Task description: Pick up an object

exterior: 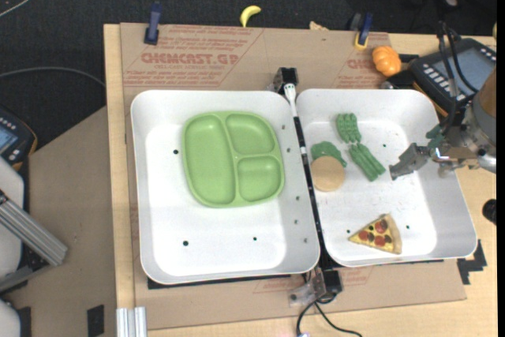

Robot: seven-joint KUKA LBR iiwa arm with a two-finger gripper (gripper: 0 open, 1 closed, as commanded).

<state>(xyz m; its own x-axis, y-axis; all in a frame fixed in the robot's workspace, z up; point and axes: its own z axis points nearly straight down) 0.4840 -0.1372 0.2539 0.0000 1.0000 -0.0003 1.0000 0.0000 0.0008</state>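
Observation:
The right bin [442,245] holds several toy foods. A pizza slice [379,234] lies near its front edge. A tan round bun with a green leaf [327,170] rests against the bin's left wall. Two green ridged vegetable pieces [357,144] lie just behind and to the right of the bun. My gripper [409,162] reaches in from the right and hovers over the right half of this bin. It is to the right of the green pieces and behind the pizza slice. I see nothing held in it.
The left bin [158,225] carries a green divided plate [233,158]. Behind the bins, on the cardboard, lie a yellow banana [250,13] and an orange toy [386,59]. Blue clamps [152,25] grip the board's back edge. A black clip [286,79] sits between the bins.

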